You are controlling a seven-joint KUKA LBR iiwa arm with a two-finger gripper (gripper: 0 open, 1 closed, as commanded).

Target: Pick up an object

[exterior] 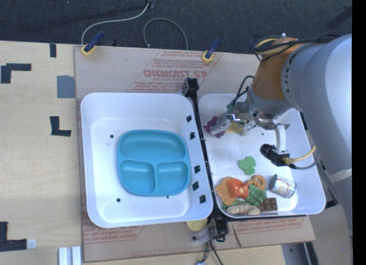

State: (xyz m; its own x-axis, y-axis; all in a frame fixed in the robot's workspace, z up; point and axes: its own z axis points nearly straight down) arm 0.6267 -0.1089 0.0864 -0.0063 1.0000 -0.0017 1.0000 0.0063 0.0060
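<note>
Wooden bench under a cardboard sheet, dark carpet behind, two white bins side by side on top. We have the gripper down in the upper left part of the right bin, and from this slanted view we cannot tell how it is set. Just beside its tip sits a small purple grape cluster, close to the divider wall between the bins; it looks touching or nearly so, but we see nothing clearly clamped, so we judge no grasp is confirmed. Going outward: a green leafy piece lies mid-bin, well apart from the tip; along the near edge there is a heap with a red-orange item, a brown chocolate-like block and a small silver can on its side. The left bin holds a blue divided plate. For this step we would centre over the grape cluster, keep clear of the wall so neither side catches on it, descend to the bin floor, close, then lift straight up and check that something actually comes with us. Main risk, in our view: the cluster is small and lumpy and may squirt sideways toward the wall.
</note>
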